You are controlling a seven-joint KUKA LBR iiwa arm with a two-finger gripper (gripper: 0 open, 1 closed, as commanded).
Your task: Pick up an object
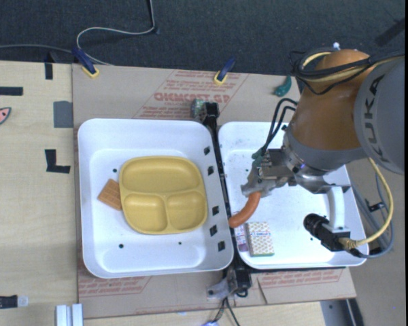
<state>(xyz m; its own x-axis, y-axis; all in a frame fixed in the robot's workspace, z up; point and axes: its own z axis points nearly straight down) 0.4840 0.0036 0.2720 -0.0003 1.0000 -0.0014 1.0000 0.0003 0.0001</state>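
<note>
My gripper (257, 189) hangs over the left part of the right bin (292, 258). It is shut on the upper end of an orange sausage-shaped toy (246, 209). The toy slants down and left from the fingertips, and its lower end lies near the bin's left wall. A small patterned box (259, 239) lies flat on the bin floor just below the toy. The grey arm with its orange band (330, 107) covers the right bin's upper right part.
The left bin (95, 236) holds a yellow divided plate (164, 192) with a brown wedge (110, 194) sticking out from under its left edge. A black divider rail (216, 182) runs between the bins. A black fitting with a yellow hose (326, 233) sits over the right bin's lower right.
</note>
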